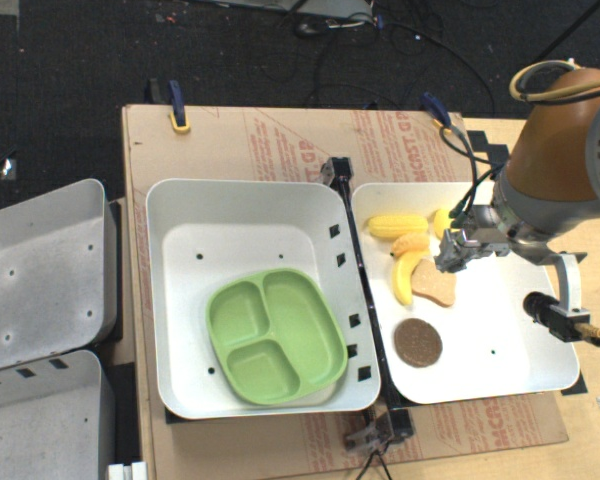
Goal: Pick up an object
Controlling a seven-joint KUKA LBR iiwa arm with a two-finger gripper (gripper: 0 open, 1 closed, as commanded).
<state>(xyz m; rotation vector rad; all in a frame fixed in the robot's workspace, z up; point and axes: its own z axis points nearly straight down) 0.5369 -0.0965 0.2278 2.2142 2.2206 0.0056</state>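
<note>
Nearest to us, in the left bin (170, 298), lies a green tray (275, 336) with three compartments, smooth moulded plastic with rounded corners, tilted a little toward the bin's front right. In the right bin (540, 368), nearest the front, we see a brown disc (418, 342), flat and round like a cookie, with a dull, grainy face; we judge it light and stiff, but so low that it gives little to pinch except its rim. Just beyond it sits a tan slice of toast (436, 288), touching a small banana (404, 276) that curves beside it. Further back lie an orange piece (412, 243) and a longer yellow banana (396, 226), close together, all of them looking like glossy toy food, likely hollow plastic, light and somewhat slippery. The gripper (454, 252) hangs low over the toast's far edge, beside the fruit, and we cannot tell how its claw stands, because the wrist hides it. We would judge the toast or the small banana the thing aimed at; the banana is best taken across its narrow middle, the toast by its two flat sides or opposite edges. Behind both bins the cardboard-covered bench (260, 143) stretches back, matte and printed in red, held down by clamps (178, 108).
</note>
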